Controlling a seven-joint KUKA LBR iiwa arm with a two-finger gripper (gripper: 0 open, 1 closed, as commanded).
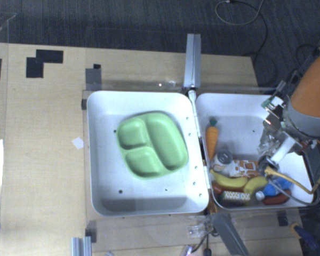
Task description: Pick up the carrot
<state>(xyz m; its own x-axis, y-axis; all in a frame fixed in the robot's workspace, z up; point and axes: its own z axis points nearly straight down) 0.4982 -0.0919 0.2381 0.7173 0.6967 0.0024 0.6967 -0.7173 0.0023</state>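
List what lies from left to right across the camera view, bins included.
Left bin → green divided plate → carrot → small can → gripper, over the right bin.

From my remote station the feed reads evenly lit from overhead, moderately bright, with no hard shadows. I note soft grey shading along the inner walls of the left bin (96, 159) and a faint shadow beneath the green tray (152, 143). A small glare spot sits on the metal divider (192, 63). Resolution is low; small items in the right bin (240, 105) appear soft and smeared. The gripper (271, 152) is slightly blurred. Bench edges (42, 143) bow mildly.
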